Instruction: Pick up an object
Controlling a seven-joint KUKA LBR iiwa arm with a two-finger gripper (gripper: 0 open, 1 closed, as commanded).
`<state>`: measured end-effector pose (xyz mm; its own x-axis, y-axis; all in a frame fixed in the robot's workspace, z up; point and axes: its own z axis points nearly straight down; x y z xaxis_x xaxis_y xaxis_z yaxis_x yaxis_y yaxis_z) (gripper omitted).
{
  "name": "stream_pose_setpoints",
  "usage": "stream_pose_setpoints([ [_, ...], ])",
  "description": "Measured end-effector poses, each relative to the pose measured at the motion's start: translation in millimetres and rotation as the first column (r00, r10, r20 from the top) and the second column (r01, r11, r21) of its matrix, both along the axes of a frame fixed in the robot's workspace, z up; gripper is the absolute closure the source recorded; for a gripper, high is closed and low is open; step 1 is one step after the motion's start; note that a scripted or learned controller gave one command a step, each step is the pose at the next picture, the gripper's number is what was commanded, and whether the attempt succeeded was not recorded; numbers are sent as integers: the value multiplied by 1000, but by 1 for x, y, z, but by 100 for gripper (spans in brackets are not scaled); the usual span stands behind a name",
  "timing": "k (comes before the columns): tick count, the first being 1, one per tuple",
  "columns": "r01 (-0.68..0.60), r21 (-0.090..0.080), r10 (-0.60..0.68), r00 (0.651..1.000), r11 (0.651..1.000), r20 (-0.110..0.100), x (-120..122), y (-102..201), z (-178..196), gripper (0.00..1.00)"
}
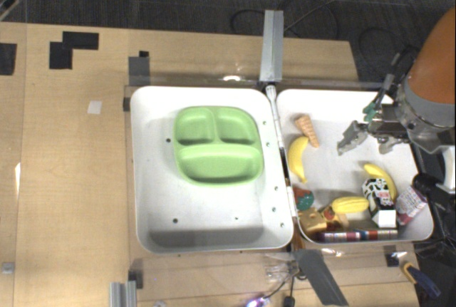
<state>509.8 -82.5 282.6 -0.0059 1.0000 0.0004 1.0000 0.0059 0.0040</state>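
The left bin [153,227] carries a green divided plate [216,144] near its middle. The right bin [335,102] holds a clutter of toys along its near wall. Above its right half hangs the gripper [370,143], fingers spread wide apart with nothing between them, touching no object. One banana [296,158] lies by the left wall, a second banana [350,205] in the near pile, and a carrot [308,129] rests beyond the first. A black-and-white cow toy [377,190] sits just below the gripper.
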Motion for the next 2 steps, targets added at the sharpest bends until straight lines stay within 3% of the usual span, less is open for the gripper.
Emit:
stream_pose_setpoints([
  [1, -85, 0, 85, 996, 996, -2, 79, 17, -90, 0],
  [2, -114, -1, 114, 993, 993, 2, 60, -19, -188, 0],
])
